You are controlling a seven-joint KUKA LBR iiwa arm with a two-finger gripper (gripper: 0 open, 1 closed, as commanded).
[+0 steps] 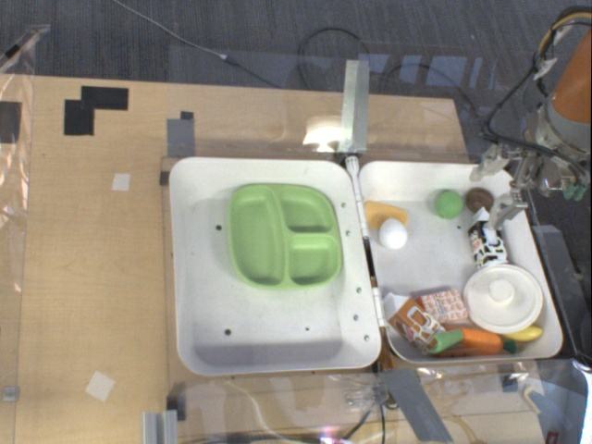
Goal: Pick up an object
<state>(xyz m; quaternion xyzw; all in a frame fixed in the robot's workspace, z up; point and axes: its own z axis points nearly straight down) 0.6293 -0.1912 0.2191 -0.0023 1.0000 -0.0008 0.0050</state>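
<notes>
Overhead, the gripper [518,185] hangs at the right bin's [416,359] far right edge; whether it is spread or pinched, I cannot tell. Just left lie a brown ball [478,198] and green ball [449,203]; a cow-patterned bottle [486,241] sits just below.

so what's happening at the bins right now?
The arm's gripper hangs over the far right edge of the right bin, near a brown ball and a black-and-white bottle, with nothing between its fingers. The bin also holds a green ball, an egg, a white bowl and a carrot. A green divided plate sits in the left bin.
</notes>
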